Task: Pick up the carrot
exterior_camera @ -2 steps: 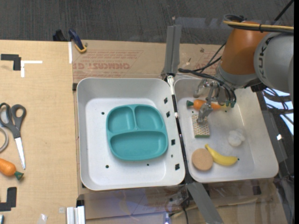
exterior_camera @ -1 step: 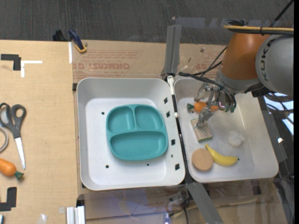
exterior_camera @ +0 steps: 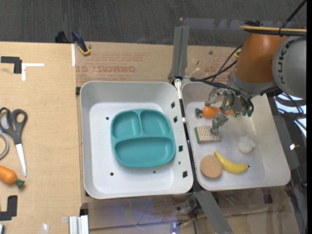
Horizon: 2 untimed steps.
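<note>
The carrot (exterior_camera: 209, 111), orange with a green stub at its left end, is in the right bin (exterior_camera: 270, 145), near the back left. My gripper (exterior_camera: 220, 117) hangs from the orange-banded wrist directly over the carrot's right end and touches or overlaps it. The gripper body hides the contact, so I cannot tell whether the carrot is held or still rests on the bin floor.
The right bin also holds a speckled green-edged pad (exterior_camera: 207, 134), a tan round disc (exterior_camera: 211, 166), a banana (exterior_camera: 231, 164) and a small white lump (exterior_camera: 245, 144). A teal divided plate (exterior_camera: 143, 137) lies in the left bin (exterior_camera: 92, 145). Scissors (exterior_camera: 14, 130) and a second carrot (exterior_camera: 7, 175) lie on the bench at left.
</note>
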Each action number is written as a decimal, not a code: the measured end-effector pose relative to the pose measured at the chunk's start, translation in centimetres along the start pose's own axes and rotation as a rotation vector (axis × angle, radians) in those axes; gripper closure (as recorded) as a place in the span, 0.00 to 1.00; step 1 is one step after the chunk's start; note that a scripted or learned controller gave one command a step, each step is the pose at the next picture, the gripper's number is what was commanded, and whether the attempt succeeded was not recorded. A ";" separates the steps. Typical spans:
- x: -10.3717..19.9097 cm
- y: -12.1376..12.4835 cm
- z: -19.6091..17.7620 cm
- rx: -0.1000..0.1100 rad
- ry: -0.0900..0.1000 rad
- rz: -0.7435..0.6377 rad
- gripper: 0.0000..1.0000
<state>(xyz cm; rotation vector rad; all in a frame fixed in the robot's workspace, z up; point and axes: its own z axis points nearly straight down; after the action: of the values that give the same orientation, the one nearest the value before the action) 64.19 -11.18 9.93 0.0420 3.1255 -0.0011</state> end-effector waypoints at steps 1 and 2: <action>-0.6 -0.1 0.1 0.000 0.004 0.018 0.00; -0.1 -1.8 0.1 -0.001 0.002 0.072 0.00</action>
<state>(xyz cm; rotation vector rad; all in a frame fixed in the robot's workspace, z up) 64.23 -13.00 9.86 0.1539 3.1245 0.0019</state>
